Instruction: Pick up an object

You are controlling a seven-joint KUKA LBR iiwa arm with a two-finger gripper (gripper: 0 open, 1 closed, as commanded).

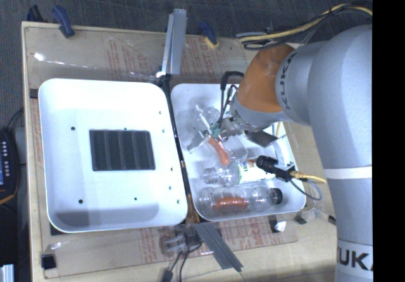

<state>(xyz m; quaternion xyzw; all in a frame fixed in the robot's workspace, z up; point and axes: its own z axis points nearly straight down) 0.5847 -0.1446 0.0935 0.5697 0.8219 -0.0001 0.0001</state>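
Fingers of the gripper (212,130) are down among clear plastic clutter in the right bin (183,100); apart or together, I cannot tell. Near edge: a clear bottle (237,200) lying flat. Left bin (63,104) carries a dark grate (121,150).

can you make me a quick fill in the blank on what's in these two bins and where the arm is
1. The dark ribbed rectangle lies in the ______ bin.
2. The clear bottle lies on its side along the right bin's ______ edge.
3. The band above the arm's wrist is ______.
4. The arm reaches over the ______ bin.

Missing words: left; near (bottom); orange; right
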